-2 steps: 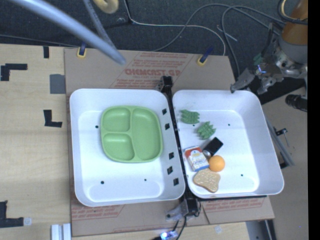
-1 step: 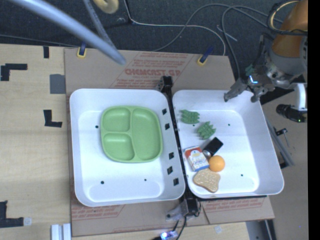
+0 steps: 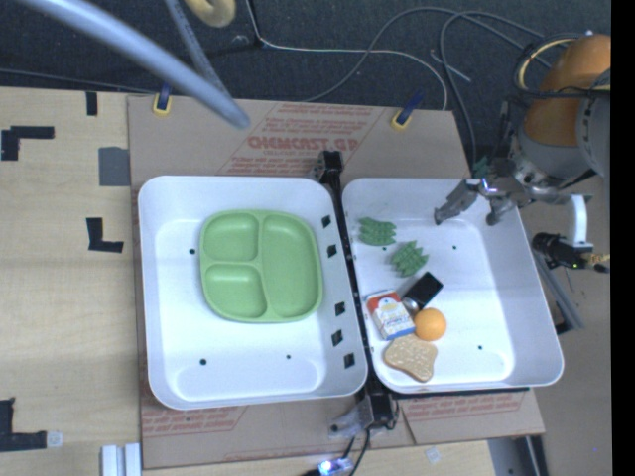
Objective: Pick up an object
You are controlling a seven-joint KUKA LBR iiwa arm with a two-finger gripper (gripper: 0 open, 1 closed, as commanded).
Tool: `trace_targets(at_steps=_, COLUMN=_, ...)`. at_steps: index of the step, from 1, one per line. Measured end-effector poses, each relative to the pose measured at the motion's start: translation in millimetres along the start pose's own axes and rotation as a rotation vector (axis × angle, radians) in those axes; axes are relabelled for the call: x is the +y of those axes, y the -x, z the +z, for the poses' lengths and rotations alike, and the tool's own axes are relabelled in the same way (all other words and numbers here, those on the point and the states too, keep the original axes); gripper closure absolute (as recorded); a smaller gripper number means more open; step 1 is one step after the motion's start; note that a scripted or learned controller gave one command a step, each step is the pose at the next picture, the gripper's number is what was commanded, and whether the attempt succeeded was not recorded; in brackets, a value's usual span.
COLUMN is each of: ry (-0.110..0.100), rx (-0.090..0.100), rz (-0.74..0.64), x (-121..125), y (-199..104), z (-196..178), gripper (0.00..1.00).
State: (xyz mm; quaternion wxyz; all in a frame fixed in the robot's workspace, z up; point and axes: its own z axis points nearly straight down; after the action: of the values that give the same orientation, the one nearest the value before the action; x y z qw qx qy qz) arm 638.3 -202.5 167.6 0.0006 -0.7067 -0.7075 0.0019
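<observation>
Gripper (image 3: 470, 203): seen above the far right part of the right bin (image 3: 526, 296), its two dark fingers spread wide apart with nothing between them. One finger (image 3: 448, 209) is angled toward the bin's middle; the other is pointed down near the bin's right wall.

Arm (image 3: 561, 107): a grey body with an orange band is seen beyond the right bin's far right corner, reaching in over its rim.

Green leafy pieces: one (image 3: 376, 231) is laid in the right bin's far left part, near the divide between the bins; a second (image 3: 408, 259) is placed just nearer the camera and slightly toward the bin's middle. Both are well apart from the gripper.

Black block (image 3: 424, 290): set tilted near the right bin's centre, just below the second green piece.

Red and white packet (image 3: 391, 315): placed left of the black block, touching or nearly touching it.

Orange ball (image 3: 430, 324): found just right of the packet, in the right bin's near half.

Bread-shaped piece (image 3: 411, 359): tan, laid by the right bin's near wall, just below the ball and packet.

Left bin (image 3: 169, 266): joined to the right bin's left side.

Green divided plate (image 3: 261, 265): three compartments, seated in the left bin's middle.

Cardboard sheet (image 3: 298, 137): spread beneath both bins, printed with red lettering beyond the right bin's far edge.
</observation>
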Motion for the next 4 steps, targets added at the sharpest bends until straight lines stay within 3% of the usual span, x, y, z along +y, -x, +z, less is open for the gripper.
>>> trace_targets(at_steps=1, ry=0.001, rx=0.0, rz=0.0, x=-5, y=3, z=44, gripper=0.0)
trace_targets(at_steps=2, ry=0.002, rx=0.0, rz=-0.001, x=-5, y=3, z=33, gripper=1.0)
trace_targets(at_steps=4, ry=0.004, rx=0.002, rz=0.0, x=0, y=6, z=-61, gripper=1.0)
